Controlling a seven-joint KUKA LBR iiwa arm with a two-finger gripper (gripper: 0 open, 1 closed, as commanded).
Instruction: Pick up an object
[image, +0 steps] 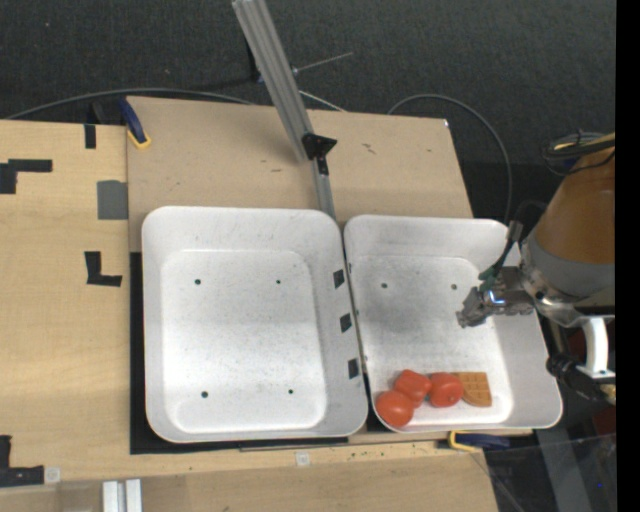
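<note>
Three items lie along the near wall of the right bin (420, 232): a red rounded piece (396, 407), a second red piece (428, 388) next to it, and a tan waffle-patterned cracker (475, 389) on the right. My gripper (473, 312) hangs over the right part of that bin, up and to the right of the items and apart from them. Nothing shows between its tips. The grey arm with its orange band (585, 215) comes in from the right edge.
The left bin (160, 235) sits beside the right one, with black clips along the shared rim. A metal pole (285, 85) slants in from the top to the bins' junction. Wooden bench surrounds both bins; cables run behind.
</note>
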